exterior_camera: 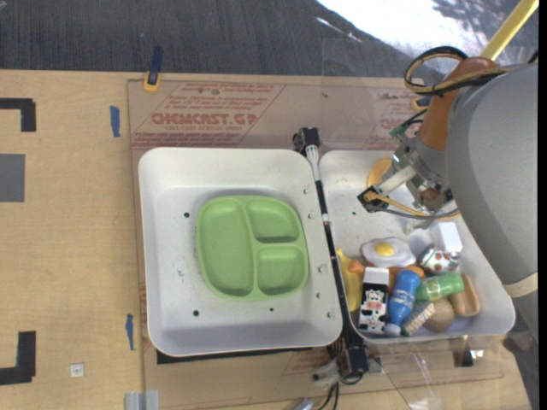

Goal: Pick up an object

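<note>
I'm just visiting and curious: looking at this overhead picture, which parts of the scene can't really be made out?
- Right bin, camera view: its right side is covered by the grey arm.
- Gripper: dark and cluttered, so what lies directly under it is unclear.
- Pile of toys at the bin's near end: they overlap, so most can't be named.
- Red print on the sheet behind the bins: too small to read fully.

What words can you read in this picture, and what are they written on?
"CHEMCAST GP", in big red letters on the clear sheet lying under the bins, behind the left bin.
The smaller red print around that word is too blurred to read.
A second red label on the sheet behind the right bin is too faint to read.
The packets and bottles in the right bin have labels too small to read.
</note>
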### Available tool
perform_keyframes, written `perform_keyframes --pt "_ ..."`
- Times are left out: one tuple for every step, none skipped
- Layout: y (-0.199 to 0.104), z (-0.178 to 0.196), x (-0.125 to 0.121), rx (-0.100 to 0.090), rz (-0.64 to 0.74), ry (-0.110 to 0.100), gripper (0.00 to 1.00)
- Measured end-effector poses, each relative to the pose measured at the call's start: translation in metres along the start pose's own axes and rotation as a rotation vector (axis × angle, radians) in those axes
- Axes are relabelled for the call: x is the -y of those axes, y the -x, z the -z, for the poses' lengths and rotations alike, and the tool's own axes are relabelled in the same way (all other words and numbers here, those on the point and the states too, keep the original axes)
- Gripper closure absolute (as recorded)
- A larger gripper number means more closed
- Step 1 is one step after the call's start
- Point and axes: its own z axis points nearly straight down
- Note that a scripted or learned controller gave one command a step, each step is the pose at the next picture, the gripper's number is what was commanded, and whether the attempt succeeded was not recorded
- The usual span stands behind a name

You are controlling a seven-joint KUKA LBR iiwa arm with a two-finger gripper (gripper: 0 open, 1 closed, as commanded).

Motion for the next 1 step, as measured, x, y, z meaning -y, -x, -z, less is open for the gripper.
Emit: perform_keyframes --pt "-0.0218 -0.0008 0.0026 0.026 -0.189 -0.006 0.0"
